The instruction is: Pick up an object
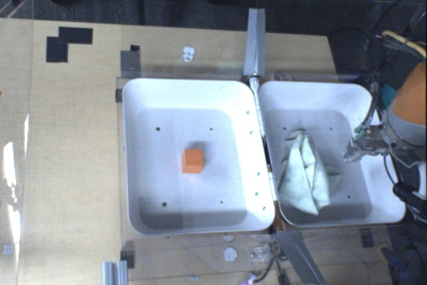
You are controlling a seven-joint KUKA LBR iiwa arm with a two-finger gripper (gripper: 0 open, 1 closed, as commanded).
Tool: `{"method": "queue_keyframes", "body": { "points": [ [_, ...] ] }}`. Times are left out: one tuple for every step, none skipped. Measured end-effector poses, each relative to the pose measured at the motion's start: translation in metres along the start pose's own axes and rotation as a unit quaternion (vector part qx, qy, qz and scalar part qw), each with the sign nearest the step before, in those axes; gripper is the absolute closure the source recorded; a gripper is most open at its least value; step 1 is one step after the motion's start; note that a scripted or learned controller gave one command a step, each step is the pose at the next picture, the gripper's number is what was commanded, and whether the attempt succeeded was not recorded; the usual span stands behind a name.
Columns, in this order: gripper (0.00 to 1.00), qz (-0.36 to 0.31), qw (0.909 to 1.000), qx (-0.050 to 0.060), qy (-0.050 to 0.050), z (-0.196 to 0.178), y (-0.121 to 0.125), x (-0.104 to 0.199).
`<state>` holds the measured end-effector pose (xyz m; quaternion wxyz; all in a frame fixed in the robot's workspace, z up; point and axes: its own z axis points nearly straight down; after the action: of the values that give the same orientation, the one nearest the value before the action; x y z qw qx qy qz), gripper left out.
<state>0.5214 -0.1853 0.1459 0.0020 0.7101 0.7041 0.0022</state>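
Observation:
A small orange cube [193, 161] lies near the middle of the left bin [143, 103]. A crumpled white cloth [303, 173] lies in the right bin [320, 100], toward its left and front. My gripper [353, 149] hangs over the right side of the right bin, just right of the cloth and apart from it. Nothing shows between its tips.
A grey metal divider post [254, 43] stands behind the seam between the bins. Black tape marks [67, 42] sit on the wooden bench at the back left. The arm's orange band [410, 100] and cables crowd the right edge.

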Motion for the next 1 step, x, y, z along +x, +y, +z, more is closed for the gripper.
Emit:
{"method": "queue_keyframes", "body": {
  "points": [
    [1.00, 0.035, 0.9994, 0.001, 0.000, -0.0883, 0.0230, 0.0410]
  ]
}}
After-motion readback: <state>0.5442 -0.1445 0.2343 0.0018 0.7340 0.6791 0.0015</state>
